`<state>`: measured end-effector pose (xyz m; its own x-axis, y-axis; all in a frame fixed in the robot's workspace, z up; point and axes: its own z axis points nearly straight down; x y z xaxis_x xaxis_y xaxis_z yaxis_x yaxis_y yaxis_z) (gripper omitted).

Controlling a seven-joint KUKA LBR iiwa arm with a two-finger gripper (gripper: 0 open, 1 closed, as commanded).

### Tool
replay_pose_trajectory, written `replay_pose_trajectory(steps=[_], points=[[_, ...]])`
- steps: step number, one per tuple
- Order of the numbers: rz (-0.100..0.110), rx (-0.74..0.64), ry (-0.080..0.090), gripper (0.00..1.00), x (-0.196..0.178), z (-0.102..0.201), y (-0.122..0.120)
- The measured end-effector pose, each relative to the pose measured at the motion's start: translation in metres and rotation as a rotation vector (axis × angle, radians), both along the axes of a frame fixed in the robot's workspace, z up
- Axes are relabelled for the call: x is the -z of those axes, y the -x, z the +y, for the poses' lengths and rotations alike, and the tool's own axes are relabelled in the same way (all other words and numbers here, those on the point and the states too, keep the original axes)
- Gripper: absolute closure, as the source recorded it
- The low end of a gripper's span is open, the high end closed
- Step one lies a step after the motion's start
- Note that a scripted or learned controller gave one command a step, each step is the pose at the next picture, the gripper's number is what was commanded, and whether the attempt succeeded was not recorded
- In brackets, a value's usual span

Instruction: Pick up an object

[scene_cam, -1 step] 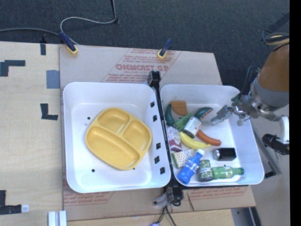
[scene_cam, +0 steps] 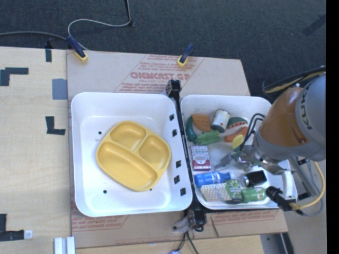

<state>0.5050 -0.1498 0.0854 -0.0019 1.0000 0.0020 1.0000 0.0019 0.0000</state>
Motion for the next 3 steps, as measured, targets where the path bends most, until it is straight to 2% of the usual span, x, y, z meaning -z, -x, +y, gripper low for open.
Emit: replay_pose_trajectory(steps=[1,2,3], points=[[-0.004,0.0,0.003,0.0,0.0,0.032,-0.058],[-0.003,0.001,0.004,1.0,-0.01,0.032,-0.058],[-0.001,0.001,0.003,1.0,-0.126,0.061,-0.032]])
